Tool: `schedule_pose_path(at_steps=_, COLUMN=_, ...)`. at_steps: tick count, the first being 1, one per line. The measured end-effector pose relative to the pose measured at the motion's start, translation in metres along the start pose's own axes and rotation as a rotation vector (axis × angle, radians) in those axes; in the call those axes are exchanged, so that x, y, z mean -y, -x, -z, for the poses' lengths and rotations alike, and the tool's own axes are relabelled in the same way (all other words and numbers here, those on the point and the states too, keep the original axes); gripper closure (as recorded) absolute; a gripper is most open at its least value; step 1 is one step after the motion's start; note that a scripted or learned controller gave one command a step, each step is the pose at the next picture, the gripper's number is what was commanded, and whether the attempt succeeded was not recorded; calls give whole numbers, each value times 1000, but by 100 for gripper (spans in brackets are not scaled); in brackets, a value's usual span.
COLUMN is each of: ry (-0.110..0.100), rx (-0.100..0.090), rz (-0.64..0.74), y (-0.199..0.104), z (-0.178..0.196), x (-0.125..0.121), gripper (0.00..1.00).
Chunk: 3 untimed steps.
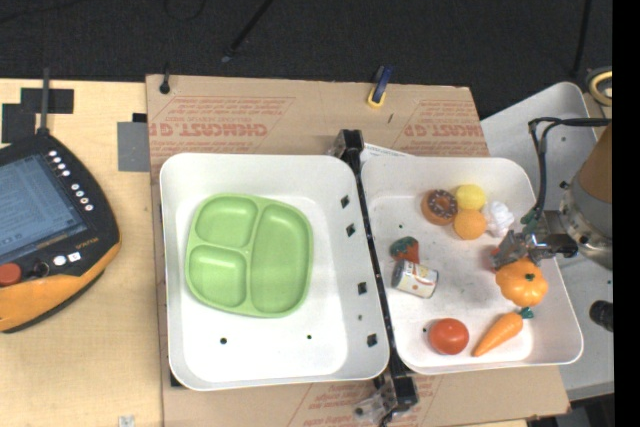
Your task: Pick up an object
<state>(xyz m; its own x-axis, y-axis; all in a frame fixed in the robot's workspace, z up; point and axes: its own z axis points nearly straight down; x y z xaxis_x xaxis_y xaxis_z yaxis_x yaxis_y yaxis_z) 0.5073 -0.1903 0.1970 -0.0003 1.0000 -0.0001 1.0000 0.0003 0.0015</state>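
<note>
The gripper [512, 251] hovers at the right bin's [556, 345] right edge, just above the toy pumpkin [521, 284]; its jaws' state is unclear. Closing off-centre could roll the rounded pumpkin toward the carrot [497, 335] just below it.

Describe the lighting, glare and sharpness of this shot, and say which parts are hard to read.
Camera view: bright, even overhead light on the white bins, the right bin floor near washed out; shadows short and soft; the background above the bench falls almost black. Focus is mildly soft all over, so the gripper beside the small orange pumpkin blurs into clutter and its fingers are unreadable.
</note>
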Motion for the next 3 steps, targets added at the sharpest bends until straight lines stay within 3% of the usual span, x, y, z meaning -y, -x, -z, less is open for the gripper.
schedule_pose_path(at_steps=1, ry=-1, rx=0, rz=0, y=1, z=32, x=0, gripper=100)
schedule_pose_path(at_steps=3, ry=-4, rx=-2, rz=4, y=-102, z=15, x=-54, gripper=100)
